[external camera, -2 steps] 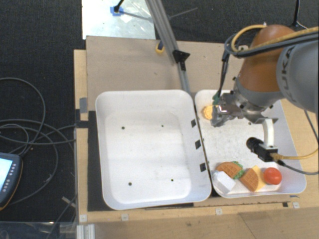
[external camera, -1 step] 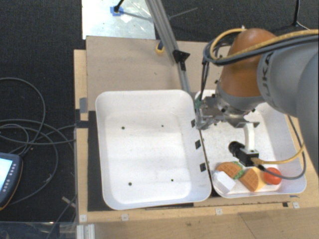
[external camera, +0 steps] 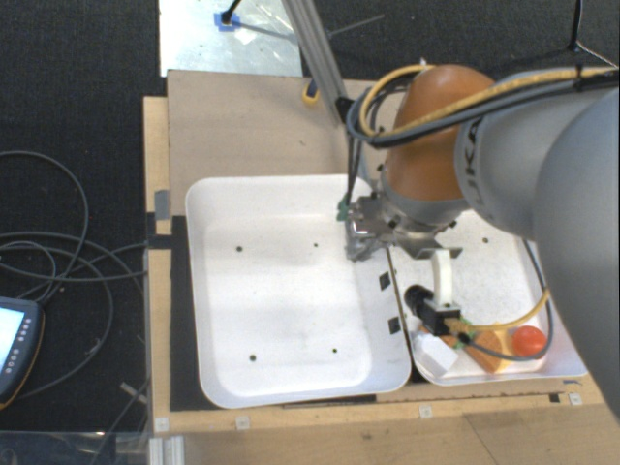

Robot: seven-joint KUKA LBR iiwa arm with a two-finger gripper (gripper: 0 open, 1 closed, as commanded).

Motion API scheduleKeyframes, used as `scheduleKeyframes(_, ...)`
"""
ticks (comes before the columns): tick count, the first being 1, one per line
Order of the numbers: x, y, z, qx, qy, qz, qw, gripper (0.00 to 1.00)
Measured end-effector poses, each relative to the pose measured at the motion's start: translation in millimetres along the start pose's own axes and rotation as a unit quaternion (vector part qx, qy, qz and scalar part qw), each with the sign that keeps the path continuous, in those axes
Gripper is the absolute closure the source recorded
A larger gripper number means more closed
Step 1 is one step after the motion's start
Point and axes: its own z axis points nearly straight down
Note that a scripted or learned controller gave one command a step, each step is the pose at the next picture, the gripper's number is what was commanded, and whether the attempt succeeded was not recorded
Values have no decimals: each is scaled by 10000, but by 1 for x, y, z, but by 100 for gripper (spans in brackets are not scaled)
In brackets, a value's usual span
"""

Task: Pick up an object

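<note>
Red ball (external camera: 528,339), the likeliest pick, lies in the near corner of the right bin (external camera: 494,260), just beside an orange piece (external camera: 489,349), with a white block (external camera: 436,355) further along the same near wall. The gripper (external camera: 360,235) hangs over the right bin's left wall, well apart from the ball; whether it is released or clenched cannot be told. A sound attempt would probably centre it over the ball, clear of the bin's wall and the orange piece, before descending.
</note>
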Motion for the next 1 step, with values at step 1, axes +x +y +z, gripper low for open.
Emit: scheduleKeyframes(1,-4,1,0,-6,-8,34,10000,0)
